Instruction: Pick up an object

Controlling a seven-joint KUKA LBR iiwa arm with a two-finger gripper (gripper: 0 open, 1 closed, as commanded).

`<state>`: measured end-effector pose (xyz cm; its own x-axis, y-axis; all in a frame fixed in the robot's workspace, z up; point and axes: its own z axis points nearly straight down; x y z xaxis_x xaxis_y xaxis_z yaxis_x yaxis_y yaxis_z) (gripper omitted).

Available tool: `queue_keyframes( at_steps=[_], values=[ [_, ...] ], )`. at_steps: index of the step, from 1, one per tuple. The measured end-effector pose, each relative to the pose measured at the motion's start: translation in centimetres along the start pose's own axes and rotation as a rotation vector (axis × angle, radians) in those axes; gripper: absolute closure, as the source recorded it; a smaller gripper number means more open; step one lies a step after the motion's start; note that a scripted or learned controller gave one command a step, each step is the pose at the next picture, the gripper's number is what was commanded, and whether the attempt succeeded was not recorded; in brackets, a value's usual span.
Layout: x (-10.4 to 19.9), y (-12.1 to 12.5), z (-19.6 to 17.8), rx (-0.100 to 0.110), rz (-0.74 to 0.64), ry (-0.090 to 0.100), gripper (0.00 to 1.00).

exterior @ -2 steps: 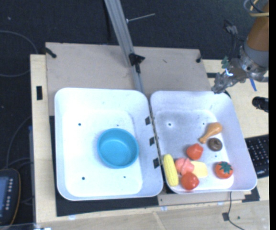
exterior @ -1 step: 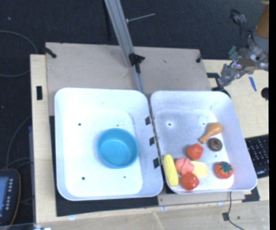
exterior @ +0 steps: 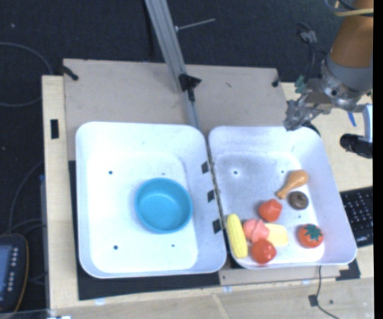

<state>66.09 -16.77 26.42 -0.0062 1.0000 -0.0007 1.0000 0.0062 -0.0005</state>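
Grey gripper (exterior: 296,119) above far-right corner of right bin (exterior: 257,141), clear of toys; finger spread unreadable, nothing visibly held. Toy food clustered near bin's front edge: drumstick (exterior: 291,183), corn (exterior: 236,235), tomato (exterior: 269,210).

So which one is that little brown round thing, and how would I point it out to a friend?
Look in the right-hand white bin, at the cluster of toy food in its near half. Just below the orange drumstick lies a small chocolate doughnut. It is the only dark brown piece there; its neighbours are red, yellow, pink or orange.
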Motion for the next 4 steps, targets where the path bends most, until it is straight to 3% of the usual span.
queue_keyframes(
  at_steps=[1,4],
  values=[
    [3.8,-2.2,-0.1,0.001,-0.001,0.002,1.00],
    [19.8,-8.3,1.2,0.004,-0.002,0.002,1.00]
  ],
)
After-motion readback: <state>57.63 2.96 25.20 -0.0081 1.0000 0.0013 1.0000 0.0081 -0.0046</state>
